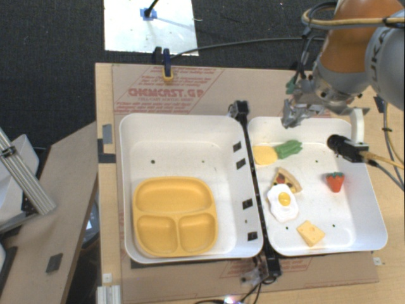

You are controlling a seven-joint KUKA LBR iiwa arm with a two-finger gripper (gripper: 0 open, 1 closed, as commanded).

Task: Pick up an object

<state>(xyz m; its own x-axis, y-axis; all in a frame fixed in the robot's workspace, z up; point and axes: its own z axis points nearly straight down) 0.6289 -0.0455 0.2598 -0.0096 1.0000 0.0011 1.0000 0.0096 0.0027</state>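
Two shallow white bins are seen side by side on the bench. The left bin (pixel 158 128) holds a yellow divided tray (pixel 175 215), which lies flat in the near half of that bin.

The right bin (pixel 367 217) holds the loose objects. A corn cob (pixel 276 151), with a yellow body and a green husk end, lies near the far left corner of this bin. A pizza slice (pixel 288 180) lies just in front of the corn cob, and a fried egg (pixel 283 202) is placed directly in front of the pizza slice, touching or nearly touching it. A cheese wedge (pixel 311 233) lies nearer the front wall, to the right of the fried egg. A strawberry (pixel 335 182) lies apart from the others, toward the right side of the bin.

The gripper (pixel 295 118) is positioned over the far edge of the right bin, at the end of the arm (pixel 354 40) that enters from the right. Whether it is parted or closed cannot be told from this angle. No object is seen between its tips. The corn cob is the nearest object to the gripper and appears just in front of it, slightly to the left. The strawberry and the cheese wedge are well apart from the gripper.
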